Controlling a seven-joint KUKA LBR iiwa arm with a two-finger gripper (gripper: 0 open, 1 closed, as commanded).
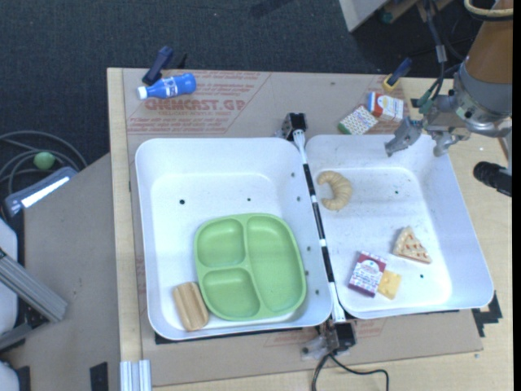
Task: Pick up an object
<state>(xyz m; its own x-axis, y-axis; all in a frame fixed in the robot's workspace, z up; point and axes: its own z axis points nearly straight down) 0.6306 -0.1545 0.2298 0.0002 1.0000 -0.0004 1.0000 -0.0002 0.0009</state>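
My gripper (423, 139) hangs over the far edge of the right bin (456, 218), open, with nothing between its fingers. In that bin lie a tan croissant (335, 189) at the near-left, a pizza slice (413, 246) toward the right, a small red carton (367, 274) and a yellow cheese piece (390, 284) at the front. The left bin (163, 177) holds a green divided plate (247, 265) and a tan bread stick (190, 305) at its front left.
A blue and white bottle (167, 85) lies on the cardboard behind the left bin. Small cartons (372, 114) sit behind the right bin, close to my gripper. A black clamp (295, 125) joins the bins at the back.
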